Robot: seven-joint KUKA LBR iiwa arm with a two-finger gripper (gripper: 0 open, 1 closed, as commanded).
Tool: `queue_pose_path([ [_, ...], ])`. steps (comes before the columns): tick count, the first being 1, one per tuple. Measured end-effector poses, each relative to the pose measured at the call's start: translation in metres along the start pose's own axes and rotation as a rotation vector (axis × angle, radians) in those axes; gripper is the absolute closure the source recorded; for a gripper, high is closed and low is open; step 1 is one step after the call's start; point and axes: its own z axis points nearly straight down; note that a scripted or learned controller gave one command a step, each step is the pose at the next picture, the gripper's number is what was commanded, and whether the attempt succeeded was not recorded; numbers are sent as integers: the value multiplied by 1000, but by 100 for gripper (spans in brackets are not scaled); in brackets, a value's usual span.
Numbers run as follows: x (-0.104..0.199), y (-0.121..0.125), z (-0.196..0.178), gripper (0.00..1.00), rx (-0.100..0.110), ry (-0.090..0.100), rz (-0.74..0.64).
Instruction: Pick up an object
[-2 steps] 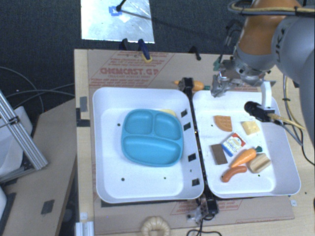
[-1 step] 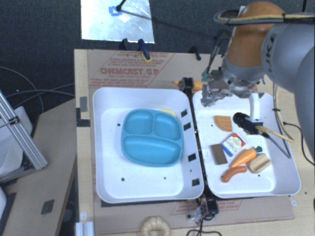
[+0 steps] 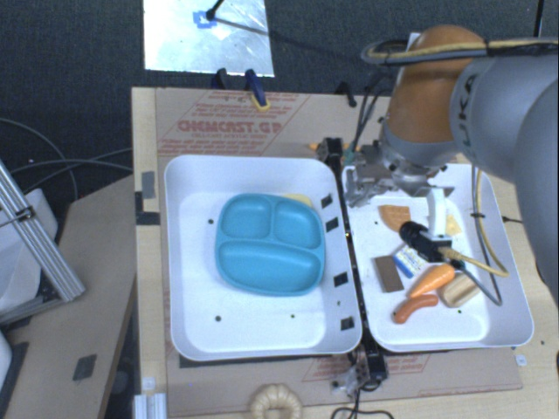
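Two white bins sit side by side; one blue divided plate lies in the left. One carrot lies slanted, tip pointing lower-left. Gripper: opening unclear.

Bright, even light; soft focus, glare on foil sheet.

A cardboard-topped bench bears two white bins — left, right — touching side by side.
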Motion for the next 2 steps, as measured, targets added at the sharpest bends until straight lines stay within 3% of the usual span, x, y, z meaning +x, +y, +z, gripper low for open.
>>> queue_pose_path([
  [1, 3, 10, 2, 100, -3, 0, 0],
  [2, -7, 4, -3, 100, -2, 0, 5],
])
